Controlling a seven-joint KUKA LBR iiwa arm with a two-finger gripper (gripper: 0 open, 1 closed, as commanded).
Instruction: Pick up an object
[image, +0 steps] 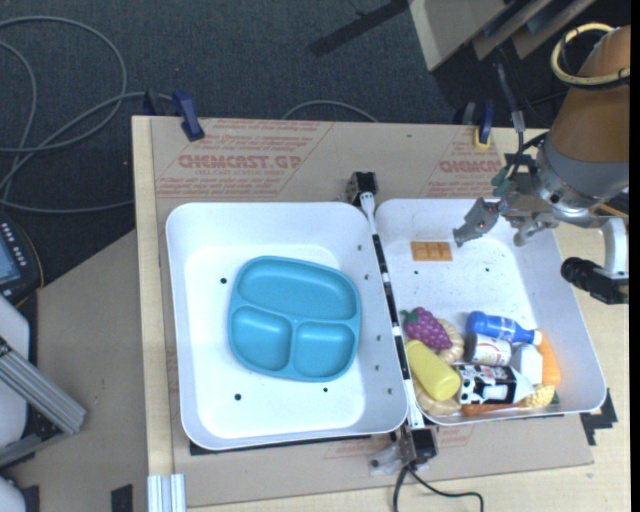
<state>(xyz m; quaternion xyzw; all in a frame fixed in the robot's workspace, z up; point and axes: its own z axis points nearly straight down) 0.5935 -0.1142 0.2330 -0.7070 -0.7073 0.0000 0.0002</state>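
Bench (300, 150): cardboard-coloured top, red "CHEMCAST" lettering along far edge. Two blue clamps at far edge, one by far left corner (186, 112), one toward far right corner (484, 124). Black clip (362, 185) at bins' far junction, another (420, 443) at near junction. Grey cables (70, 70) looping on dark floor (250, 60) beyond bench. Aluminium rail (35, 385) off left edge.

My count: two white bins, left bin (190, 300) and right bin (570, 330). One blue divided plate (293, 316) with three compartments. One tan cracker (432, 251). One purple grape bunch (427, 326). One yellow bottle (434, 371). One blue-capped bottle (498, 328). One black-and-white carton (490, 384). Two blue clamps (186, 113).
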